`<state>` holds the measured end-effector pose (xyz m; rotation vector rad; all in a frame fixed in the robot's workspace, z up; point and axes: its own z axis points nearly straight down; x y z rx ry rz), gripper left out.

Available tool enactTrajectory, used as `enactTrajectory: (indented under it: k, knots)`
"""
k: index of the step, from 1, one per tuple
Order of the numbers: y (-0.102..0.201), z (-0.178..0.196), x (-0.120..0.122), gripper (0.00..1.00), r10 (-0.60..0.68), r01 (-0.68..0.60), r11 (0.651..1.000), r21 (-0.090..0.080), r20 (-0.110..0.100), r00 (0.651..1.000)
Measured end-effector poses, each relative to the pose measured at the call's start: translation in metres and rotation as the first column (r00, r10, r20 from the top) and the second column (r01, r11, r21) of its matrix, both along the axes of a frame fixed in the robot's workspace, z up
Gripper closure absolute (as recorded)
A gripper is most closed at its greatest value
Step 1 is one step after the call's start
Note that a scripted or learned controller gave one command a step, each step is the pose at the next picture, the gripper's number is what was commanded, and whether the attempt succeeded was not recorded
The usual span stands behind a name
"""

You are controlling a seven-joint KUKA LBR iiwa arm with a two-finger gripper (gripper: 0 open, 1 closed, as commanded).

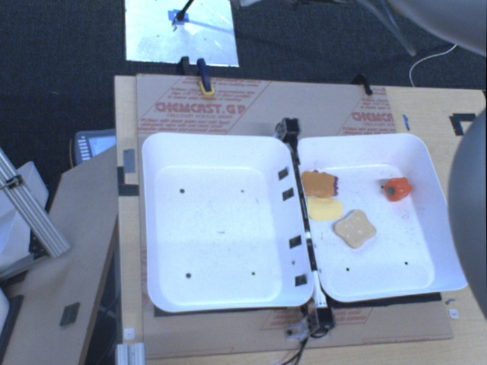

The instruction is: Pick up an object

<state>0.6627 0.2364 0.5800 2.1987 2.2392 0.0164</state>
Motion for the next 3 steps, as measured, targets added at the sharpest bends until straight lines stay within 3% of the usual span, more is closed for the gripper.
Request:
enactTrajectory:
  k: [1, 2, 3]
  knots:
    - [0.000, 0.000, 0.000, 0.00, 0.001, -0.001, 1.000, 0.000, -0.001, 1.000]
    - [0.000, 0.012, 0.000, 1.00, 0.004, -0.004, 1.000, 0.001, 0.002, 1.000]
    - [0.000, 0.011, 0.000, 0.00, 0.005, -0.005, 1.000, 0.001, 0.001, 1.000]
